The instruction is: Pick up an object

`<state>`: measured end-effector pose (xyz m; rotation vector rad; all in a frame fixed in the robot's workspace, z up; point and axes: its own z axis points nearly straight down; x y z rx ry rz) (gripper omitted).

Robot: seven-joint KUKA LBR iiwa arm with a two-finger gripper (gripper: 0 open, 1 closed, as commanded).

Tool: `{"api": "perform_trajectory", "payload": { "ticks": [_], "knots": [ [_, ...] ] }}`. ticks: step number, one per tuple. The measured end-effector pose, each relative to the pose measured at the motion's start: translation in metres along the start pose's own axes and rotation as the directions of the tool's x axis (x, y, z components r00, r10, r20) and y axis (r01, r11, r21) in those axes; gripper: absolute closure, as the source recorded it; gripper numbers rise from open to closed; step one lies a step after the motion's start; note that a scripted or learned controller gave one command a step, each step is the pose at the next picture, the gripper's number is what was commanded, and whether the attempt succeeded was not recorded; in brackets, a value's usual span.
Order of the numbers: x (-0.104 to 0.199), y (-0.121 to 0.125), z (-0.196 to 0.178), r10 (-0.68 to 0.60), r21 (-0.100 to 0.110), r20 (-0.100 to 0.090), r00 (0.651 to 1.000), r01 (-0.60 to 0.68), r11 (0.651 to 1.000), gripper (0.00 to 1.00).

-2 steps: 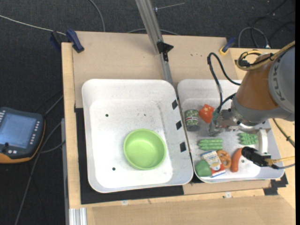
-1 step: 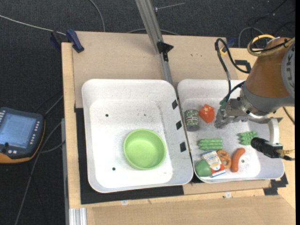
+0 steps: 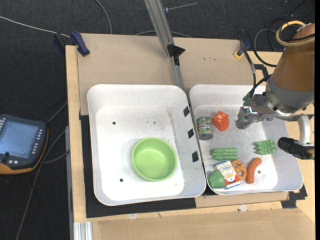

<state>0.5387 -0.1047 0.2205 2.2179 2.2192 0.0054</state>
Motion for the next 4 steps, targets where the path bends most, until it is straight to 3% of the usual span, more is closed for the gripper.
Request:
{"api": "perform_trajectory", "payload": {
  "ticks": [1, 3, 4],
  "knots": [
    [0.047, 0.023, -0.013, -0.003, 0.003, 0.0, 1.0, 0.003, 1.0, 1.0],
    [0.136, 0.066, -0.001, -0.003, 0.005, -0.002, 1.0, 0.003, 1.0, 1.0],
    [0.187, 0.081, -0.018, -0.004, 0.003, -0.002, 1.0, 0.004, 1.0, 1.0]
  ]
}}
